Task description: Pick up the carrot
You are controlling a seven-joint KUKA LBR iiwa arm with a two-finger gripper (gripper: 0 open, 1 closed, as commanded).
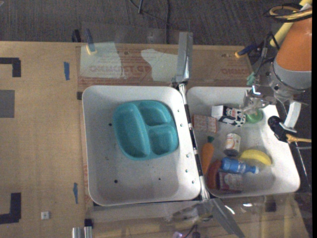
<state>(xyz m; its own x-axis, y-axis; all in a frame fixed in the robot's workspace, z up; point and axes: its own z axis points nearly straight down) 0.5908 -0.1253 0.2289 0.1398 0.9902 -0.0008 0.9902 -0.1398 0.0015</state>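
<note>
Lying against the right bin's [286, 182] left wall, the carrot [207, 156], gripper [253, 104] positioned well apart above a green object [254, 116], its state not discernible

Soft overhead light, glare on clear sheet [129, 58], slight blur throughout.

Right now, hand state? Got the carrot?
Hand: cannot be told whether open or closed. It is over the right bin's far side, apart from the carrot.

floor [59, 9]: dark grey carpet | bench [39, 148]: tan board, black marks
</note>
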